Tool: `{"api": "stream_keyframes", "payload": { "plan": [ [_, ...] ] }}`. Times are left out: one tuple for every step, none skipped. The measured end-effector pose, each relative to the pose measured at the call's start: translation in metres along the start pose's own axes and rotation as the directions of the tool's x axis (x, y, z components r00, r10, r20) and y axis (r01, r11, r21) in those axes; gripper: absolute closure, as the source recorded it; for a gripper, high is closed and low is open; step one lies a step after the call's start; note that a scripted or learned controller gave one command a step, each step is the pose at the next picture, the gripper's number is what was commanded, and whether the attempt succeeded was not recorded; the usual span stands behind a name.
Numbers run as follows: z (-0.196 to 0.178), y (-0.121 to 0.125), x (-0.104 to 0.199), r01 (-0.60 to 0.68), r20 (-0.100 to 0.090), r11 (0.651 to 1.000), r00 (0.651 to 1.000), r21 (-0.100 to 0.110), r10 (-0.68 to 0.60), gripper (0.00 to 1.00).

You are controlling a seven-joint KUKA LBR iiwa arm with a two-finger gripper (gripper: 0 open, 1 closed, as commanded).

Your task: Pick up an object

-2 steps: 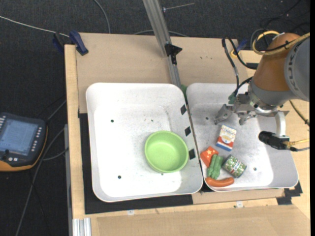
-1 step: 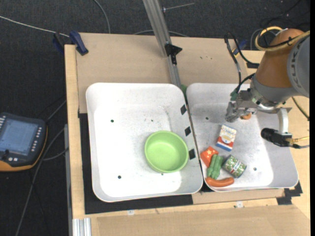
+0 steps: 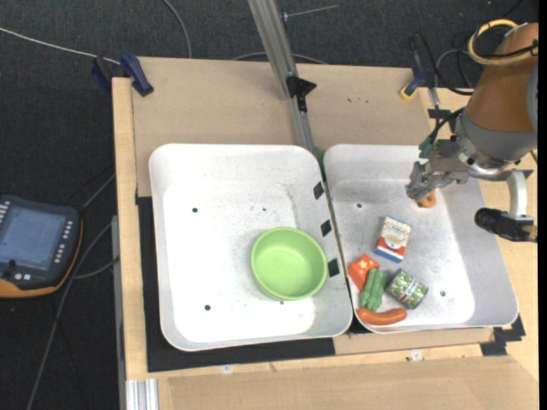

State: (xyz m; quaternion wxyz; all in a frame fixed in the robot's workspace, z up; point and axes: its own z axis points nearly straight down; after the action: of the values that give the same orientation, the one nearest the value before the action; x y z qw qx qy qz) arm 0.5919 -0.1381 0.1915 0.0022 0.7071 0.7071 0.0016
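White, speckled plastic: 2 shallow bins side by side on a tan tabletop [image 3: 214,101]. Left bin [image 3: 214,178] contains 1 green bowl [image 3: 289,264], upright, toward its lower right corner near the wall shared with the right bin [image 3: 479,272]. The right bin contains a cluster near its lower left corner: small carton [image 3: 393,238] with red and blue print, red pepper [image 3: 362,268] below-left of the carton, dark green vegetable [image 3: 373,289] just beside the pepper, green round item [image 3: 406,289] touching or nearly touching that vegetable, and an orange-red sausage [image 3: 382,317] along the bin's front edge below them. Arm [image 3: 504,92] enters from the right; pincer [image 3: 425,188] is low over the upper middle of the right bin. A small orange object [image 3: 426,199] sits directly under the pincer tip, partly hidden; cannot tell whether it lies between the fingers or on the bin floor, and cannot tell if the pincer is clenched or released. Orange object is well apart from the carton cluster. A grey pendant [image 3: 34,246] lies on the dark floor left of the tabletop.
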Motion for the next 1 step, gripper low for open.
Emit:
{"api": "stream_keyframes", "payload": {
  "plan": [
    [-0.0531, 0.0013, -0.0001, 0.000, 0.000, 1.000, 1.000, 0.000, 0.000, 1.00]
  ]
}}
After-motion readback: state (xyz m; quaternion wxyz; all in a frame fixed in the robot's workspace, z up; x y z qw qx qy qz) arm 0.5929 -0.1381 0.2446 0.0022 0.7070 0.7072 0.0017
